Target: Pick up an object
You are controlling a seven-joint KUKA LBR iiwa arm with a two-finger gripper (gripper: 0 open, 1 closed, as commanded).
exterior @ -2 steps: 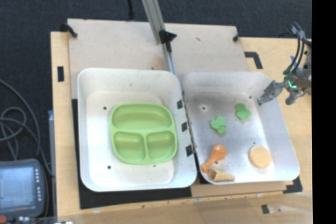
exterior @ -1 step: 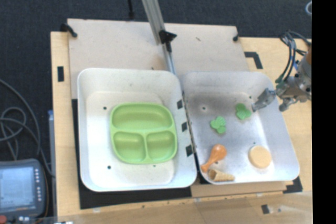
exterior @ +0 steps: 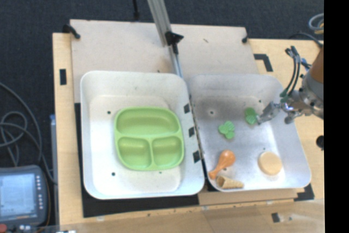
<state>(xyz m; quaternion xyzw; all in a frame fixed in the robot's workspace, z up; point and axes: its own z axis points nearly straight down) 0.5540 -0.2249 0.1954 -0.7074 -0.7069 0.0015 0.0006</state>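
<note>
at right of frame, over the right bin, gripper reaches toward small green piece for a pick, finger state can't tell.

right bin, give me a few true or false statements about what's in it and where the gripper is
1. A green divided plate lies in the right bin. False: it lies in the left bin.
2. The gripper is over the right bin, close to a small green piece. True.
3. A round tan disc lies near the right bin's front right corner. True.
4. The orange spoon-shaped toy rests on the green plate. False: it lies in the right bin, beside a cone.
</note>
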